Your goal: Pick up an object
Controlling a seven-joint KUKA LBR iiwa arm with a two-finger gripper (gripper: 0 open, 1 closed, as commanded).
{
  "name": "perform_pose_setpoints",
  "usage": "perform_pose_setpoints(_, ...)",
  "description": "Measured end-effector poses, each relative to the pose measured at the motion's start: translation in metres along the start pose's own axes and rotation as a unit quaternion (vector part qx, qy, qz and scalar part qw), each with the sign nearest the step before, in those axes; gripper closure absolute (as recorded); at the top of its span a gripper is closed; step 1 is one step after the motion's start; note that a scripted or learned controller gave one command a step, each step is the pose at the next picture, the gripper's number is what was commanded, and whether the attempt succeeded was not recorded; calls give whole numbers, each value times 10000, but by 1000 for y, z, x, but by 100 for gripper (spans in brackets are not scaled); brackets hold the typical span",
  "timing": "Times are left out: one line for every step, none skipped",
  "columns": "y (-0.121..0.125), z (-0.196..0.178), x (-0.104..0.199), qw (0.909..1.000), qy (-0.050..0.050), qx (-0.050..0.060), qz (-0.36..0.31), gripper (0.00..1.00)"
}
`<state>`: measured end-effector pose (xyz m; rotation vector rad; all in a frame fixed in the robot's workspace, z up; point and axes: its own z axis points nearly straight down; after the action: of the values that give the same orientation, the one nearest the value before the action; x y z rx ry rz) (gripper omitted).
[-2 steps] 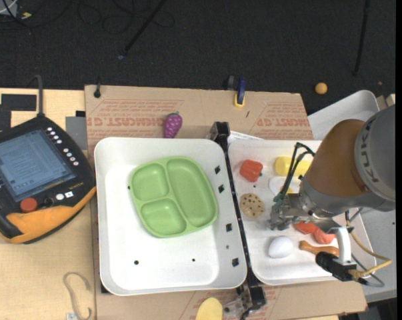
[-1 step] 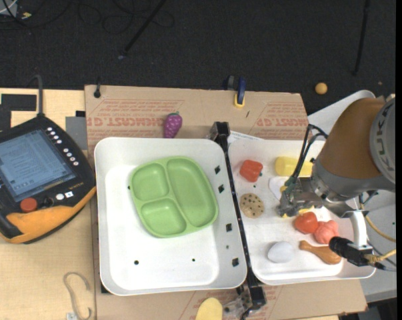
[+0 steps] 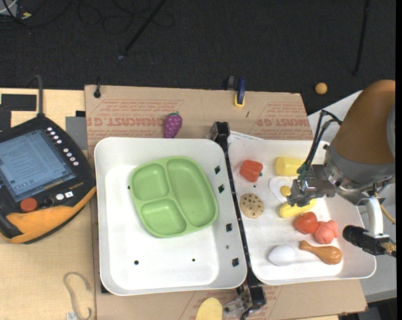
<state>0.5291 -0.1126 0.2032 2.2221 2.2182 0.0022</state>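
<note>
My gripper [image 3: 301, 193] hangs low over the right bin [image 3: 361, 269], just above a small yellow toy [image 3: 296, 210] lying on the bin floor. Whether it touches the toy I cannot make out. Around it lie a red pepper [image 3: 251, 170], a yellow piece [image 3: 289, 166], a speckled cookie [image 3: 252, 205], a red tomato [image 3: 306, 223], a pink piece [image 3: 327, 231], a white egg [image 3: 281, 254] and a brown drumstick [image 3: 321, 251]. The arm's orange band [image 3: 364, 125] rises at the right.
The left bin [image 3: 121, 259] holds a green divided plate [image 3: 174, 195]. Purple grapes [image 3: 173, 124] lie on the cardboard behind it. A teach pendant [image 3: 34, 172] sits at the far left. A yellow toy [image 3: 209, 309] rests below the bins' front edge.
</note>
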Motion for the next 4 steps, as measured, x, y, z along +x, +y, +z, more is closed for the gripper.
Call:
perform_pose_setpoints(0,-25,-1,10000,3,10,-5,100)
perform_pose_setpoints(-7,-15,47,10000,15,33,-20,100)
perform_pose_setpoints(-21,-26,103,10000,14,32,-26,100)
perform_pose_setpoints(-33,-35,157,10000,12,28,-30,100)
